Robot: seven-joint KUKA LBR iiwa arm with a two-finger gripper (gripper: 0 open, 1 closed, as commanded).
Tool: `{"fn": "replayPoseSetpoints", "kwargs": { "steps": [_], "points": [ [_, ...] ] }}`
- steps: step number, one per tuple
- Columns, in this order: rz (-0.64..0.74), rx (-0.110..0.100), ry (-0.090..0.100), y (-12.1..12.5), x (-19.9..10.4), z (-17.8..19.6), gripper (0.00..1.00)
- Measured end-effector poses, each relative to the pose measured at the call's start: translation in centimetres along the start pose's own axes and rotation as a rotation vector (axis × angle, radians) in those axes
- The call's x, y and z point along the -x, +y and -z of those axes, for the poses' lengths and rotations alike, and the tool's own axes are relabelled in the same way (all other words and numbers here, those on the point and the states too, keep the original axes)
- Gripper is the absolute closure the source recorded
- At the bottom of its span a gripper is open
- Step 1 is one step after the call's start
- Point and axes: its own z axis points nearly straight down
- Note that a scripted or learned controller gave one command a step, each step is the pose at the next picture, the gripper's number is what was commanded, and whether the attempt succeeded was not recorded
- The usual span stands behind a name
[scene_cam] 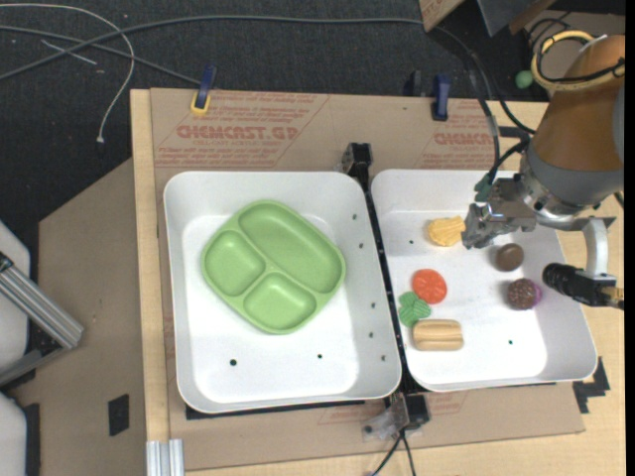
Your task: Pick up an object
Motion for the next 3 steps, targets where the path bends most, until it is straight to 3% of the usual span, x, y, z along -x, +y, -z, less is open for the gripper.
{"fn": "replayPoseSetpoints", "kwargs": {
  "steps": [3],
  "points": [
    [0.001,0.001,0.001,5.9,-15.7,0.6,1.0]
  ]
}}
